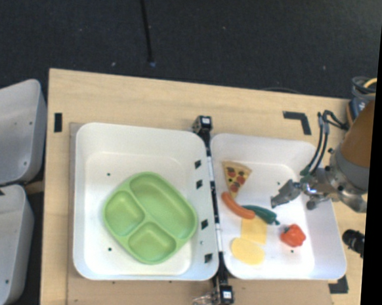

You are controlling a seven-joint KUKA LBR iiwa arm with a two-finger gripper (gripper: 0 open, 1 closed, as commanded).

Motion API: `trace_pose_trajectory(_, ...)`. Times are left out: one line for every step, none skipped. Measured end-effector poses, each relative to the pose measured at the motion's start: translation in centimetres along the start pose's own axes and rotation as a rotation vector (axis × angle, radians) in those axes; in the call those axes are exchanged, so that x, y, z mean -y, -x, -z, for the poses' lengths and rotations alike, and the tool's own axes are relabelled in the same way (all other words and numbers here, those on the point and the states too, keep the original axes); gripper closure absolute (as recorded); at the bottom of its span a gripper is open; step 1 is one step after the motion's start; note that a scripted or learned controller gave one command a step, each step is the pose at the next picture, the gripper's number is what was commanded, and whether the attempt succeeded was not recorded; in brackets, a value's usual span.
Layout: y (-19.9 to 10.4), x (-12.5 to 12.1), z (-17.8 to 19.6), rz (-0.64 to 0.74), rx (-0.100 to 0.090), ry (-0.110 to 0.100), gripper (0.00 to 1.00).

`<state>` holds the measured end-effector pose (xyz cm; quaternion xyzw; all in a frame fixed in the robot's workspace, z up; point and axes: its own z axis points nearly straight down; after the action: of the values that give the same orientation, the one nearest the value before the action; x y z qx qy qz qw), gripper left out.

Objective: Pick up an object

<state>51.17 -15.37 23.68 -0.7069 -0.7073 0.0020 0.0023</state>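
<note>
The arm (357,145) enters from the right edge, its orange band above the grey wrist. The wrist angles down and leftward. The two-finger gripper (286,197) points left, fingers parted, with nothing between them.

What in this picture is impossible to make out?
- Arm: cut off by the camera view's right edge.
- End effector: too blurred to judge its grip.
- Green object: partly under the orange sausage; too small to identify.
- Yellow pieces: overlapping, outlines unclear.

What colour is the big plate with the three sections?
The plate is light green, seen in the camera view.
</note>
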Motion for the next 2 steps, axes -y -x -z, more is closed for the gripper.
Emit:
trace_pose_trajectory(0.1,-0.4,-4.4,-0.002,0.001,0.001,0.0)
trace_pose_trajectory(0.0,-0.9,-10.6,-0.002,0.0,0.0,0.0)
